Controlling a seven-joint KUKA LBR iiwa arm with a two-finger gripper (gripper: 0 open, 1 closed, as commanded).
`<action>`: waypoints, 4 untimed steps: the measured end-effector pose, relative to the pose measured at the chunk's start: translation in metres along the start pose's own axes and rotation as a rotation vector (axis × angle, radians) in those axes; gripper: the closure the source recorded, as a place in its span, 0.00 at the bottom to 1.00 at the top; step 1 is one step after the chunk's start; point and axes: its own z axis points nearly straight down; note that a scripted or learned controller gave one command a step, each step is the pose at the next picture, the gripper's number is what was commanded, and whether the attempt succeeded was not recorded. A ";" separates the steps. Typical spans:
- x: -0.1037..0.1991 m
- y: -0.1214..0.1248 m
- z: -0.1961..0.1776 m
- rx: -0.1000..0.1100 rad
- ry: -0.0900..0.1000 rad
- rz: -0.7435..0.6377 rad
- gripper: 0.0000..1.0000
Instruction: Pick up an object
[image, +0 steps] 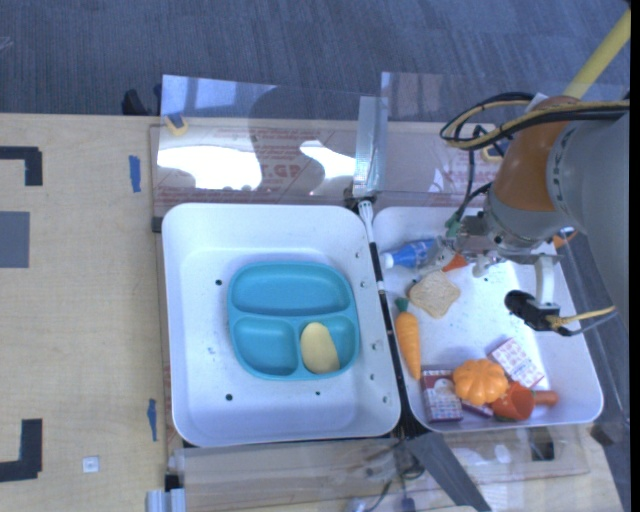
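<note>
the pincer (470, 262) hangs low over the far end of the right bin (590, 385), beneath the orange-banded wrist; whether it is open or closed, i cannot tell from this slant.

the nearest candidate looks to be the slice of toy bread (434, 295), lying flat on the bin floor just beside the pincer, toward the near edge. judging by its look, it is light, stiff plastic or foam, thin and flat, so it will likely slip or skate unless taken across its narrower width, edge to edge.

close on the pincer's left lies a blue bottle-like thing (411, 253), against the bin's wall, and a small orange-red piece (455, 264) sits almost under it; either could get nudged or caught instead. further toward the near edge lie a carrot (408, 343), an orange pumpkin (479, 380), small printed boxes (441, 394) and a red piece (516, 402), well apart. in the left bin (190, 330) a blue divided tray (290, 290) holds a yellow lemon-like thing (319, 348).
</note>
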 end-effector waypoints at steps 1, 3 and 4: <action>-0.008 0.013 0.019 0.038 0.003 0.168 0.00; 0.007 -0.005 -0.003 0.015 0.002 -0.118 1.00; 0.007 -0.005 -0.002 0.015 0.002 -0.118 0.00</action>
